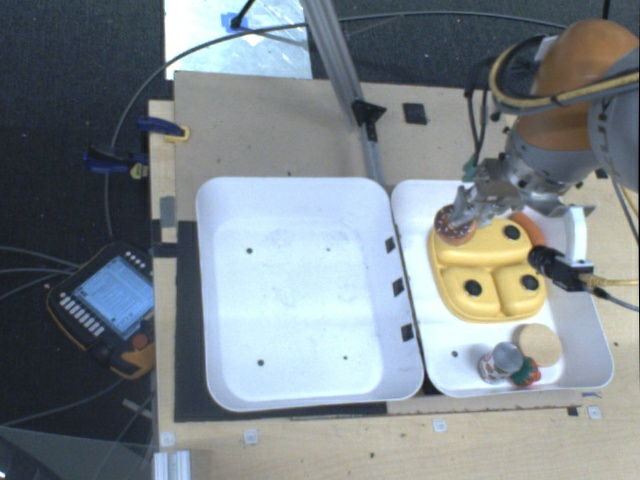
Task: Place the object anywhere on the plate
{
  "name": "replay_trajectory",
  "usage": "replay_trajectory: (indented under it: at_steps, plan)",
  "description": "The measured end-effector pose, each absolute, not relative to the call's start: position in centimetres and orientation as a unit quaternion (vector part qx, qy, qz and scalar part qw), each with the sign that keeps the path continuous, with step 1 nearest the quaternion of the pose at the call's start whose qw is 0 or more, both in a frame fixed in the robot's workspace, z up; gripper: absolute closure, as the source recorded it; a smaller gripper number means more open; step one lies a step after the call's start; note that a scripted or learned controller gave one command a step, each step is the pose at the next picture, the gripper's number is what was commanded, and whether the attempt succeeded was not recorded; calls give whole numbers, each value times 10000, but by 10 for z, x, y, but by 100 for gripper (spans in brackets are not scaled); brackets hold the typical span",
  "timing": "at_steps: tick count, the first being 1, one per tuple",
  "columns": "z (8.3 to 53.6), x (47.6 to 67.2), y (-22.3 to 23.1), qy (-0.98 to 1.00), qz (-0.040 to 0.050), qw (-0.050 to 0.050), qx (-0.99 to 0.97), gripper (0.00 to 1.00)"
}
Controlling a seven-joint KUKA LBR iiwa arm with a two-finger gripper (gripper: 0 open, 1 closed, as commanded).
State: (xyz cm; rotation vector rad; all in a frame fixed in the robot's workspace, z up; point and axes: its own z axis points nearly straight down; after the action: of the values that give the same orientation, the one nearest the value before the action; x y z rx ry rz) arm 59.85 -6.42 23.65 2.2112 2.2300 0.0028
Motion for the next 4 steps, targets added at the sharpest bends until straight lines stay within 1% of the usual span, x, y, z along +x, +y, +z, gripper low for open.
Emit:
replay_trajectory:
  at_steps: [2, 3, 4]
  plan:
    - [228, 614, 50, 7108, 17, 1, 7034, 100]
    - [219, 610, 110, 7109, 15, -2, 7033, 100]
    - [233, 600, 163, 7106, 15, -3, 7036, 100]
